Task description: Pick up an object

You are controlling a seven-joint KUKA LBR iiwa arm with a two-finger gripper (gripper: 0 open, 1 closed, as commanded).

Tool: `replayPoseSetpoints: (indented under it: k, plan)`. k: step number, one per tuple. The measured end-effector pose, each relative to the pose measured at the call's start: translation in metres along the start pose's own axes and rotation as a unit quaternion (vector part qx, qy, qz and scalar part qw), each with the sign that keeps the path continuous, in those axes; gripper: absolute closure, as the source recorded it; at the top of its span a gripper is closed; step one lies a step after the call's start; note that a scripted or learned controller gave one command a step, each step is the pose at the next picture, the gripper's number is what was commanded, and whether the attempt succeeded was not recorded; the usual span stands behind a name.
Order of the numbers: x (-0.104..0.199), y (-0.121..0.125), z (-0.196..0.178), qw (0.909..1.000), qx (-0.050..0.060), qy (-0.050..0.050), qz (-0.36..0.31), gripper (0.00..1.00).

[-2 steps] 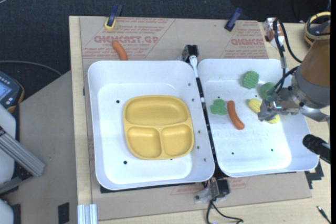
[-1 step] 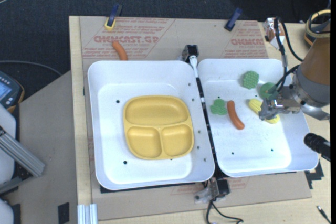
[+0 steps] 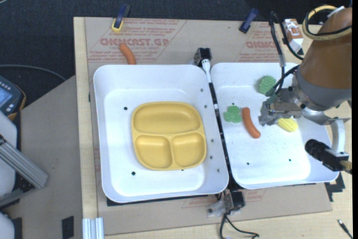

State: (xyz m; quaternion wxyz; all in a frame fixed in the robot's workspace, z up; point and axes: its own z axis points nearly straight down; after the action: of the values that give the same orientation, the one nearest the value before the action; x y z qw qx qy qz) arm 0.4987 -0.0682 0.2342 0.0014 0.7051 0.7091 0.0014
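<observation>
The left shallow white bin holds a yellow three-compartment plastic tray, the right white bin an orange sausage-shaped toy lying slantwise beside the gripper, whose grip I cannot tell.

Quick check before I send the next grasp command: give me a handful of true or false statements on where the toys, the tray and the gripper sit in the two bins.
1. The yellow three-compartment plastic tray lies in the left white bin. True.
2. The orange toy sausage lies in the yellow tray. False: it lies on the floor of the right white bin, beside the small green leafy toy.
3. The gripper is over the right bin. True.
4. The yellow corn-like toy lies in the left bin. False: it is in the right bin, just by the gripper.
5. A second orange sausage lies on the cardboard outside the bins. True.
</observation>
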Motion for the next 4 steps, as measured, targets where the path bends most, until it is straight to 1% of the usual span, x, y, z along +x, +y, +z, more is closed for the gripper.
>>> replayPoseSetpoints:
  k: [1, 2, 3, 4]
  plan:
    - [0.053, -0.009, 0.010, 1.0000, 0.004, 0.002, 0.000, 1.00]
    - [0.046, 0.010, 0.015, 1.0000, 0.001, 0.000, 0.002, 1.00]
    - [0.049, 0.002, -0.001, 1.0000, 0.000, 0.000, 0.002, 1.00]
    - [0.054, 0.007, 0.004, 1.0000, 0.001, -0.001, 0.003, 1.00]
